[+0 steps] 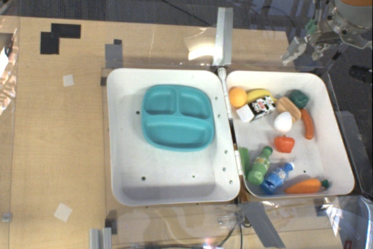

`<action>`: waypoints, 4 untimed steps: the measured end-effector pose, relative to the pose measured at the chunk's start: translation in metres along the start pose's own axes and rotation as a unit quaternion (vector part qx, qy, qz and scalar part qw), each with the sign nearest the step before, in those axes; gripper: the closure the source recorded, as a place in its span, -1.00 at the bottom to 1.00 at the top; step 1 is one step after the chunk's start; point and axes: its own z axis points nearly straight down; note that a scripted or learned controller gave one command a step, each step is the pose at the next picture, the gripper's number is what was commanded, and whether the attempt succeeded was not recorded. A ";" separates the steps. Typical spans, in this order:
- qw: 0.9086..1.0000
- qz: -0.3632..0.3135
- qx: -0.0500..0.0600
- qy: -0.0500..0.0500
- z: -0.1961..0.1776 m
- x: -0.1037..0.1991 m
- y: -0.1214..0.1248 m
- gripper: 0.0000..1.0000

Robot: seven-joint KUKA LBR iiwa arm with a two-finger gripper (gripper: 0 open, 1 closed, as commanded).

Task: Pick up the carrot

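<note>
The carrot (303,186), orange with a green stem end pointing right, lies along the front wall of the right bin (338,143), near its front right corner. A blue bottle (276,178) touches its left tip. My gripper (307,51) hangs above the bench behind the right bin's back rim, far from the carrot. Its fingers (291,53) are spread apart and nothing sits between them. The orange band of the arm shows at the top right.
The right bin also holds an orange (237,96), a banana (257,93), a cow-patterned box (259,108), a white egg (283,122), a red sausage (307,123), a red pepper (284,144) and a green bottle (259,165). A teal divided plate (178,116) lies in the left bin (125,172).
</note>
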 end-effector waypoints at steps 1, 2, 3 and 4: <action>0.999 -0.038 0.013 0.007 0.138 0.028 -0.002 -1.00; 1.000 -0.029 0.006 0.002 0.195 0.043 0.005 -1.00; 0.996 -0.095 0.005 0.004 0.196 0.063 -0.059 -1.00; 0.999 -0.036 0.008 0.004 0.176 0.069 -0.151 -1.00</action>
